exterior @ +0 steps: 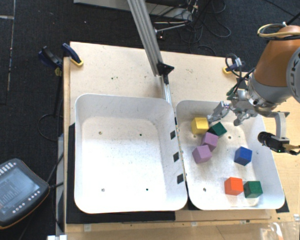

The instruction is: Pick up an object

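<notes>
- The desk is a pale board that carries two shallow white bins side by side; the left bin and the right bin meet near the middle.
- The KUKA arm reaches in from the right, its orange band above the far right corner of the right bin.
- The gripper hangs over the far part of the right bin, its fingers apart and with nothing between them.
- The blocks all lie in the right bin. A yellow block, a dark green block and two purple blocks cluster at its far left; a blue block sits alone in the middle; an orange block and a green block touch at the near right.
- The dark green block lies nearest the fingers, just below and to their left, wedged between the yellow block and a purple one.
- By their look these are small, light, rigid cubes with flat faces; I judge that two opposite faces give the surest hold. The crowded cluster leaves little room for the fingers, so the lone blue block seems the easier target.
</notes>
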### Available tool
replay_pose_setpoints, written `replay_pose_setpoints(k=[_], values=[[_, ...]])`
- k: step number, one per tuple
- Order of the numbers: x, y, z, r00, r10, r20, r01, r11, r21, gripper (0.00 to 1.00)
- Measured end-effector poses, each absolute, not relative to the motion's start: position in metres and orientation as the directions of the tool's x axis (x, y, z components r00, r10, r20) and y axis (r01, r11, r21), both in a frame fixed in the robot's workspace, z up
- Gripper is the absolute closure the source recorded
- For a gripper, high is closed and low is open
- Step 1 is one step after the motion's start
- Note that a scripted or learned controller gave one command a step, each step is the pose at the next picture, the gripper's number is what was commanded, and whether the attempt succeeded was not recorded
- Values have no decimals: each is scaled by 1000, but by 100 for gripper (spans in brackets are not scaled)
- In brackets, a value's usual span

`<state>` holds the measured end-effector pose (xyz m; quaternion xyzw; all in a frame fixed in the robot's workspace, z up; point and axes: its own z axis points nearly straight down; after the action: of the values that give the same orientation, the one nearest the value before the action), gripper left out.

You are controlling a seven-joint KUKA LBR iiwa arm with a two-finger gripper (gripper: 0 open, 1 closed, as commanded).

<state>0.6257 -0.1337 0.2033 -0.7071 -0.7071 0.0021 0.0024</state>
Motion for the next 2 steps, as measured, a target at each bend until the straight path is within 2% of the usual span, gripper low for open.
replay_pose_setpoints(k=[1, 2], values=[[625, -143, 154, 1, 1000, 0, 1000, -1, -5, 0], [630, -146, 123, 2, 1000, -8, 1000, -2, 16, 0]])
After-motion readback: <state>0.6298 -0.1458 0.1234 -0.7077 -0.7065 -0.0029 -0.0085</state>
